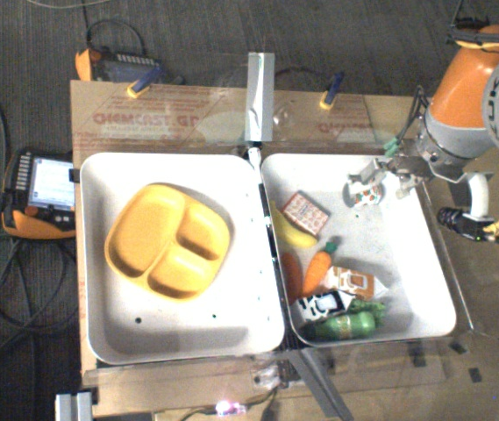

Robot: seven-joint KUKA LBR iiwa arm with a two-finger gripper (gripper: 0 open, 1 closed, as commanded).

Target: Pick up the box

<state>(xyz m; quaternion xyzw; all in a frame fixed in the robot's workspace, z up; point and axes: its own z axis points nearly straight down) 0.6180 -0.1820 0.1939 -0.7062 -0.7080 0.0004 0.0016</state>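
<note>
Even, fairly bright overhead light; the white bins (179,340) look slightly washed out. Soft shadows gather along their inner walls. The frame is mildly grainy and soft.

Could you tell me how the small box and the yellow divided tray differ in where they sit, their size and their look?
The box lies in the right bin, among several other items; the yellow tray sits alone in the left bin. The box is much smaller than the tray. The box is reddish with a patterned top; the tray is plain yellow with three compartments. Both lie flat, skewed to the bin walls.
</note>
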